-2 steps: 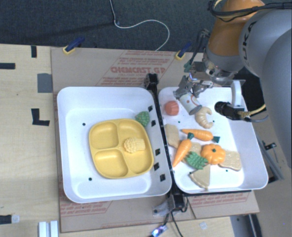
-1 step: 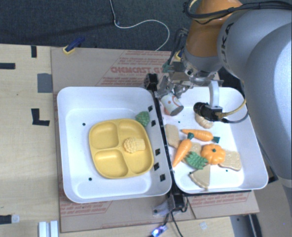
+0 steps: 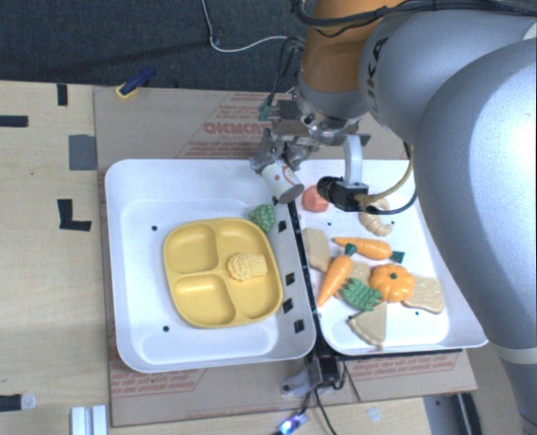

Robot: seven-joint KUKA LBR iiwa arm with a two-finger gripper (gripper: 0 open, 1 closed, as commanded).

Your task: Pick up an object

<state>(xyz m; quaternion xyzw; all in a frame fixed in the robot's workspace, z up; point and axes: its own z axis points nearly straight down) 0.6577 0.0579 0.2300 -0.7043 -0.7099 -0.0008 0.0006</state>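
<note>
You had the grey arm's two-finger gripper (image 3: pixel 282 172) hanging over the far end of the divide where the two shallow white bins meet, with the orange band directly above it. From this slanted view the fingers could not be made out against the wrist hardware, so I could not tell how far apart they stood, and nothing was plainly seen between them.

The nearest candidate was the small green knobbly plastic vegetable (image 3: pixel 264 217). It lay in the left white bin (image 3: pixel 123 243), hard against that bin's right wall and just off the far right corner of the yellow three-compartment plate (image 3: pixel 219 270). From the gripper it lay toward the camera and slightly to the view's left, close by. It looked roughly round, so I judged no long axis mattered much; the wall beside it would be the constraint, leaving little room for a finger on that side.

A pale pink rounded piece (image 3: pixel 315 200) sat just as near on the other side, in the right white bin (image 3: pixel 450 333), toward the camera and to the view's right of the gripper. The two orange plastic carrots (image 3: pixel 364 246) lay farther down that bin, one running across the view, the other slanting.

A yellow corn piece (image 3: pixel 247 265) rested on the plate, well apart from the gripper.
</note>
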